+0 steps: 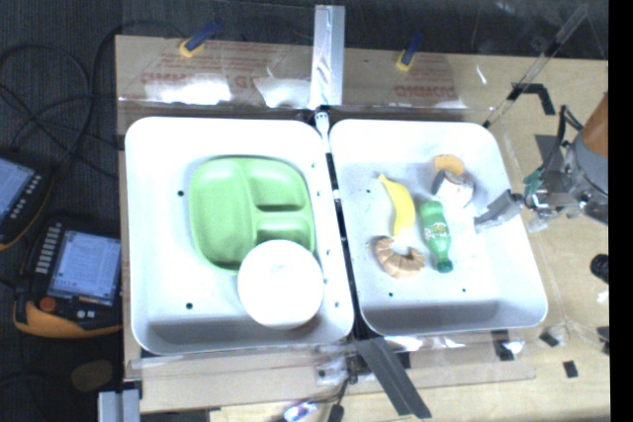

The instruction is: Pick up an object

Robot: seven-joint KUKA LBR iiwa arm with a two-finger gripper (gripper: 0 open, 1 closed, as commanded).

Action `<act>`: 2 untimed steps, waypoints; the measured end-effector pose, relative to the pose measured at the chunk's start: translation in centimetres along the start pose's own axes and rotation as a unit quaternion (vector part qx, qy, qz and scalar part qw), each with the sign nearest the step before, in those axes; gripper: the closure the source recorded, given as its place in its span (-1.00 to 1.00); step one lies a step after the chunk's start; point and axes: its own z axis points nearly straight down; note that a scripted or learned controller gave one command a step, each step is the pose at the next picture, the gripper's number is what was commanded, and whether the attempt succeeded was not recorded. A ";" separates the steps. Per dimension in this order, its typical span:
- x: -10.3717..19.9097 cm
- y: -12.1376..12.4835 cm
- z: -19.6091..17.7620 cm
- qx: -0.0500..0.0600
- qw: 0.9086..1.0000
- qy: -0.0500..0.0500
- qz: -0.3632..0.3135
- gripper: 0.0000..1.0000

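I am at the right rim of the right shallow white plastic bin (514, 296), my gripper (502, 208) hanging just over that wall with nothing between its fingers; whether they are spread or closed I cannot tell from this slanted look down. My landmark is the small green plastic bottle (435, 234), which lies flat near the middle of this bin and is the nearest thing to me. Its long axis runs roughly up and down the view, leaning a little, and which end carries the cap is not clear. Just left of the bottle lies the curved yellow banana (400, 205), its length nearly parallel to the bottle, and touching or almost touching the bottle's lower end is a brown, crescent-shaped pastry (399, 258). Above and slightly right of the bottle sits a small orange-and-white object (450, 175) I cannot identify. Far left of the bottle, in the other white bin (158, 242), a green divided plastic tray (247, 208) lies with a round white bowl (281, 284) overlapping its lower corner. To do this well, I judge I should move in over the bottle's midsection, turn my fingers across its narrow width and descend straight, keeping clear of the banana and pastry.
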 end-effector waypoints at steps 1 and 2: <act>3.6 6.3 12.7 -0.002 0.999 -0.002 0.037 -1.00; 3.6 6.3 11.8 -0.001 0.999 -0.002 0.036 1.00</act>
